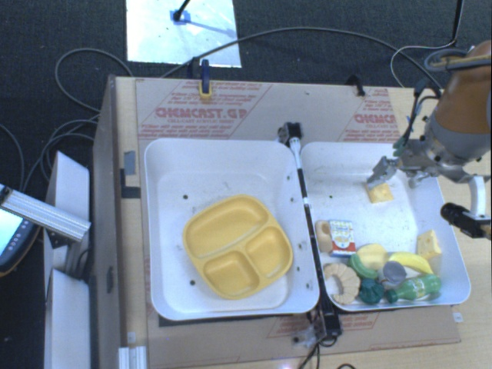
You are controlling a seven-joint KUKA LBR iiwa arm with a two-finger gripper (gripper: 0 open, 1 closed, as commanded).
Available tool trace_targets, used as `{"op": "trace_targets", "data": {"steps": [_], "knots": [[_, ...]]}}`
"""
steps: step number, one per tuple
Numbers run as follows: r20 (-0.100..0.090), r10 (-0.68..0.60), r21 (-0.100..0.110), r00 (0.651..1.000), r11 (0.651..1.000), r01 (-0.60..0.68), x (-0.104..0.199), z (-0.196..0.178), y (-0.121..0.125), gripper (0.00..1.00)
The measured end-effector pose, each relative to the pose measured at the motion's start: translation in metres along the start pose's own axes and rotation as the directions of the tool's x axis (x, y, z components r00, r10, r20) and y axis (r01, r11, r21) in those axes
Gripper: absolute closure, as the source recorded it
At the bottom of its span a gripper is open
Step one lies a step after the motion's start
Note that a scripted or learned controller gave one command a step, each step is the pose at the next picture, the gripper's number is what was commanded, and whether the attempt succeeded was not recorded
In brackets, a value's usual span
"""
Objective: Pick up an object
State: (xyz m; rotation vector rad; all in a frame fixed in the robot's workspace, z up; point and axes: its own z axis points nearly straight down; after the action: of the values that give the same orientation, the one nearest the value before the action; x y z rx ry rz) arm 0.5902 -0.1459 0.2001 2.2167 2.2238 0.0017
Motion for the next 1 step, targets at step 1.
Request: {"op": "trace_targets", "data": {"steps": [1], "knots": [[0.000, 0.002, 0.000, 1.000, 1.000, -0.002, -0.0282, 0.1156, -0.0096, 0.00]]}}
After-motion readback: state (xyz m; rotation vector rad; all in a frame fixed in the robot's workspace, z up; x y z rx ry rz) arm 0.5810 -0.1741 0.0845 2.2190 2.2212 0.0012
